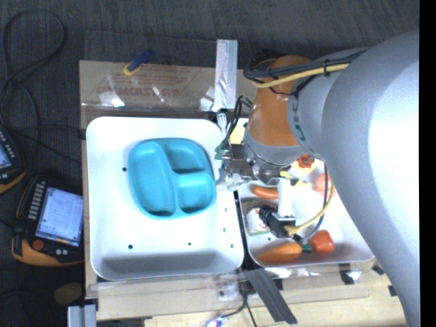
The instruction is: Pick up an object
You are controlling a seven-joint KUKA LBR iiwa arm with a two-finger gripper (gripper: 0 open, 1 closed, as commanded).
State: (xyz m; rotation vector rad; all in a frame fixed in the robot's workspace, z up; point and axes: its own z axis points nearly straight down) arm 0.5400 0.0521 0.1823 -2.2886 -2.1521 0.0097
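The arm comes in from the right and covers most of the right bin (354, 254). Its gripper (240, 174) hangs over that bin's left edge, close to the wall between the two bins. Its wrist hides what lies beneath it. In the right bin I see an orange carrot-like toy (279, 252) at the front, a small red-orange pepper (321, 242) beside it, a long orange piece (264, 191) just right of the gripper, and a red and white item (312, 176) under the arm.
A light blue divided tray (172, 176) lies in the left bin (109, 251). Behind the bins lies a clear plastic sheet (146, 87) with a blue and yellow clip (138, 62). A handheld pendant (51, 218) lies off the bench at left.
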